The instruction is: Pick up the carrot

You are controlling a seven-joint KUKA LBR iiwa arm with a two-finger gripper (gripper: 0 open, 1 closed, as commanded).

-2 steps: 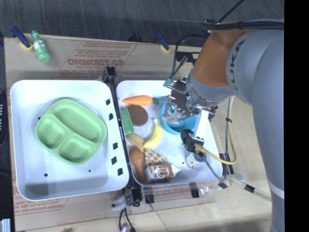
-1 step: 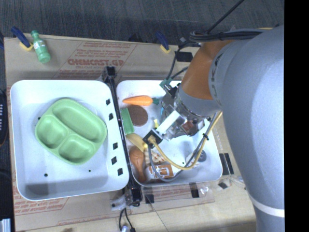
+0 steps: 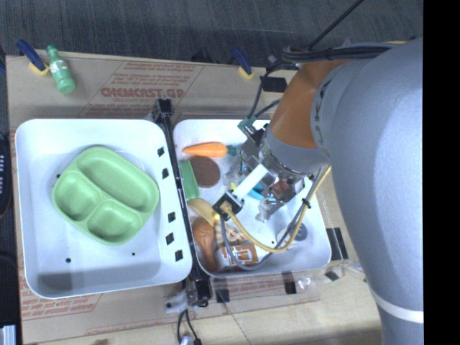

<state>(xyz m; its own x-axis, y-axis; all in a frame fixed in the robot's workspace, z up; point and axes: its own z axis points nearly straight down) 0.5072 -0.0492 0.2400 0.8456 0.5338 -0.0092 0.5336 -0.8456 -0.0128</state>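
The carrot [image 3: 205, 149] lies flat in the right bin [image 3: 316, 244]. It is near the far wall, on the side next to the left bin [image 3: 43, 157]. Its green end points toward the arm [image 3: 309, 121]. A brown round thing [image 3: 206, 171] sits just beside the carrot on the near side. A green stick [image 3: 189, 180] lies by the bin's wall. A banana [image 3: 200, 208] lies closer to the near end.

The gripper [image 3: 270, 204] hangs over the middle of the right bin, apart from the carrot. The carrot is not in it. The view does not show if the gripper is spread wide or squeezed closed, so one cannot tell.

The step in hand looks like the reach, since the carrot is not yet picked up. Next, the gripper likely needs to go over to the carrot. Then it should line up across the carrot's thin body and come down. The brown round thing is very close, so the gripper should take care not to bump it or grab it by mistake. The left bin has a green plate [image 3: 106, 192] and plays no part.
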